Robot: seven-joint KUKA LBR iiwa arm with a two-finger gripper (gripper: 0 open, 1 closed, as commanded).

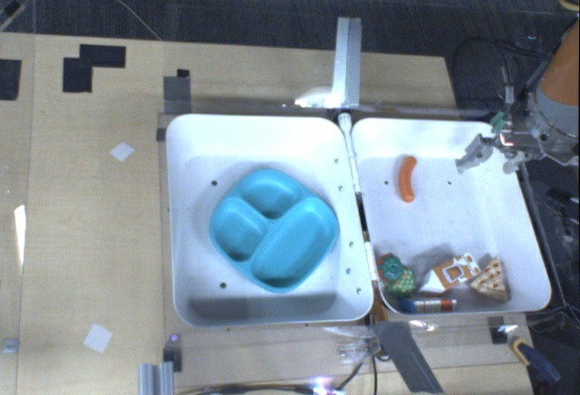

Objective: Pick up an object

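An orange sausage-shaped toy (407,178) lies in the upper left of the right bin (507,230). Along that bin's front edge sit a green knobbly toy (394,273), a red and blue marker (428,303), a small orange and white box (456,271) and a pizza-slice toy (490,279). My gripper (488,159) hangs over the right bin's upper right part, well to the right of the orange toy. Its fingers are spread open with nothing between them.
A blue three-compartment plate (274,228) fills the middle of the left bin (195,158). A metal post (348,62) stands behind the divider between the bins. Cables lie on the dark floor at the back right.
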